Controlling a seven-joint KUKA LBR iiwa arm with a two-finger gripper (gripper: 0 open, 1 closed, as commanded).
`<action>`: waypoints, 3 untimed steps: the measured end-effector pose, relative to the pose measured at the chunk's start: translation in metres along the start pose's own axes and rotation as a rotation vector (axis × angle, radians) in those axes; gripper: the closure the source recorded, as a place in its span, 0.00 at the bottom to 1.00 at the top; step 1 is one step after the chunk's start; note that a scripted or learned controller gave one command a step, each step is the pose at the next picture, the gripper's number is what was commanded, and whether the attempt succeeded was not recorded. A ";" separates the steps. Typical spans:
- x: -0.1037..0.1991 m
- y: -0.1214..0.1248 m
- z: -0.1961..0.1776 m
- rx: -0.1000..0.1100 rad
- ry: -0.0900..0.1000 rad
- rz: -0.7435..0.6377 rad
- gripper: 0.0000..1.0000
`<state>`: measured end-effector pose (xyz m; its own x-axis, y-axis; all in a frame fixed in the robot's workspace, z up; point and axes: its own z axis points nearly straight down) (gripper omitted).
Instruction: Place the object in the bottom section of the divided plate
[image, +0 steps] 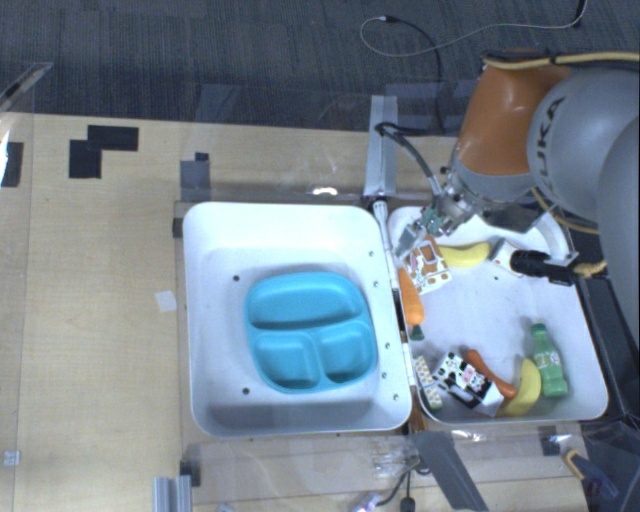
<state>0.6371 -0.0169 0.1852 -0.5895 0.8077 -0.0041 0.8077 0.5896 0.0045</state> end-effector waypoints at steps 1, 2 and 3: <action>0.070 0.002 -0.001 -0.002 0.001 -0.510 1.00; 0.138 -0.042 -0.001 -0.002 0.001 -0.724 1.00; 0.138 -0.042 -0.001 -0.002 0.001 -0.723 0.00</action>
<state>0.5214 0.0696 0.1857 -0.9765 0.2154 -0.0059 0.2154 0.9765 0.0031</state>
